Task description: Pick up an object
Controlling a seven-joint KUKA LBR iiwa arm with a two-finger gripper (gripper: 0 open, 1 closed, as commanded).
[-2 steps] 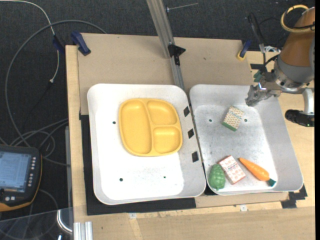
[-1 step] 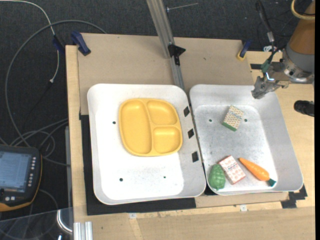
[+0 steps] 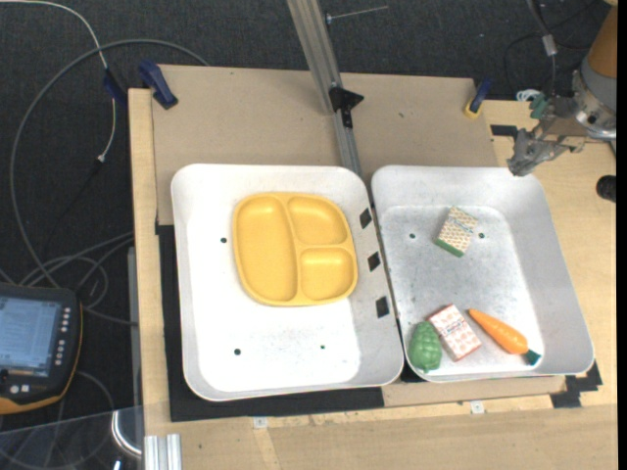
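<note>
The hand (image 3: 524, 157) hangs at the far right corner of the right bin (image 3: 563, 262), just outside its rim, with the arm's wrist (image 3: 598, 96) behind it at the frame's edge. It carries nothing; how far its fingers are spread cannot be told from this angle.

Four things lie in the right bin. A small patterned box (image 3: 458, 231) sits alone toward the far side, nearest the hand. Along the near edge lie a green toy vegetable (image 3: 424, 347), a red and white box (image 3: 455, 332) touching it, and a toy carrot (image 3: 501, 332) just beside that box. The left bin (image 3: 196, 292) bears a yellow divided plate (image 3: 294, 248).

The step in hand looks like the approach, before any descent. The next move calls for choosing a target, most easily the lone patterned box, moving over it, and lowering with fingers either side.
</note>
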